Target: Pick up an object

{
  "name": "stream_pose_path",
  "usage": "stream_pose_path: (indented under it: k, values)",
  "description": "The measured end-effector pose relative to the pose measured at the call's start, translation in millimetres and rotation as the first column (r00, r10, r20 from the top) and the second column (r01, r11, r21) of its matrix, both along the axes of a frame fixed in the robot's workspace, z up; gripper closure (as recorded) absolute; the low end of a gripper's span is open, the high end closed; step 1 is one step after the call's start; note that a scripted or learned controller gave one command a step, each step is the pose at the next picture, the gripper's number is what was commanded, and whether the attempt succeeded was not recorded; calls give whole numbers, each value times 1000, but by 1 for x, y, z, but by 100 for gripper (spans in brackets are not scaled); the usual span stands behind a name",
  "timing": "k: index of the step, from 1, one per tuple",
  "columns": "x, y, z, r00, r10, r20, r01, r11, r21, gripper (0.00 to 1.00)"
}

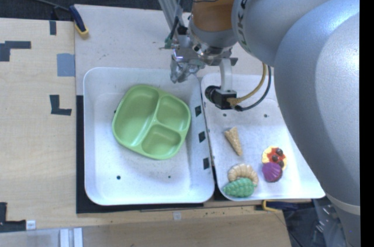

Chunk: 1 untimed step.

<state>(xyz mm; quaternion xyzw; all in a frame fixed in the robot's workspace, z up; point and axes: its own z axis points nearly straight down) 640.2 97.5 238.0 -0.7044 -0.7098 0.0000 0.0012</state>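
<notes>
Green three-compartment plate (152, 121), tilted, in left bin (96, 123)

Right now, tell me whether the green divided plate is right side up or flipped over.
Right side up: the green divided plate in the left bin shows its three hollow compartments and raised dividers facing upward, with nothing in them.

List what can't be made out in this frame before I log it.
- Pincer, camera view: small and blurred against the bin rim; open or shut cannot be told.
- Right bin, camera view: its far right side is covered by the grey arm.
- Small toys near the right bin's front, such as the green one and purple one: too small to identify.
- Green plate: fully visible.
</notes>
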Motion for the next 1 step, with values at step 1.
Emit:
stream_pose_path:
  k: [1]
  values:
    - [0,-4,-1,1000,-4,-1,4,1000,-2,0]
